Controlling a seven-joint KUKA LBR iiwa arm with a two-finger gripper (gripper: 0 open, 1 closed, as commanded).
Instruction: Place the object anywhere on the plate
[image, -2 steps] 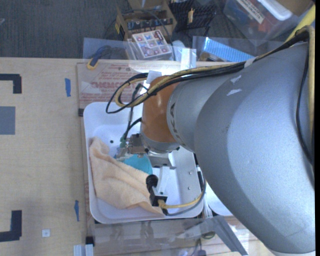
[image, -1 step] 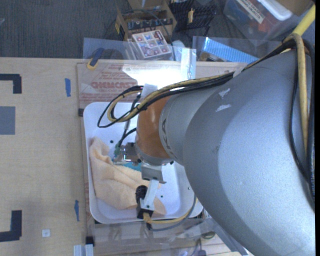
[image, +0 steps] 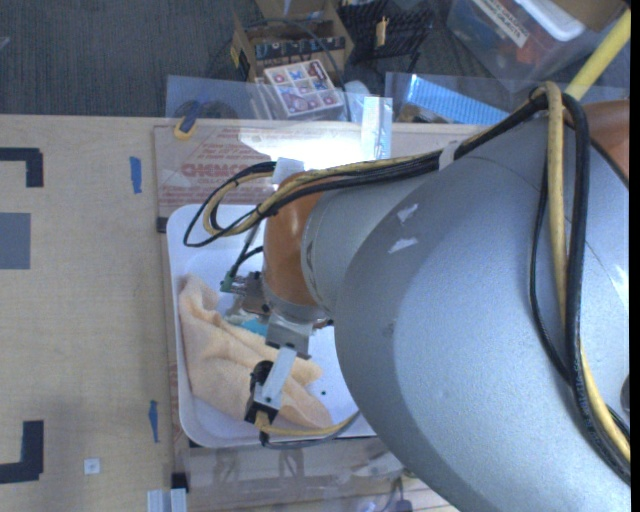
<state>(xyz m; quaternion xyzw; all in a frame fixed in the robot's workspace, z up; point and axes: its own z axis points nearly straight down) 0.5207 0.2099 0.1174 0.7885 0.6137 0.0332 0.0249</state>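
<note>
Red print (image: 215, 160) on the sheet behind the white bin (image: 180, 225) is too washed out to read. The box (image: 300, 82) past the table (image: 80, 320) shows coloured squares, no legible text. Blue tape (image: 135, 175) and black corner marks (image: 25, 165) on table. Cream cloth (image: 215, 365) lies crumpled in bin's lower-left part, tool (image: 255, 310) just above it. Grey arm (image: 470, 320) hides everything to the right. Released or clenched: cannot tell.

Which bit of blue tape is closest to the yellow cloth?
The lower tape, by the bin's bottom-left corner. The upper tape sits farther up the bench, away from the cloth.
</note>
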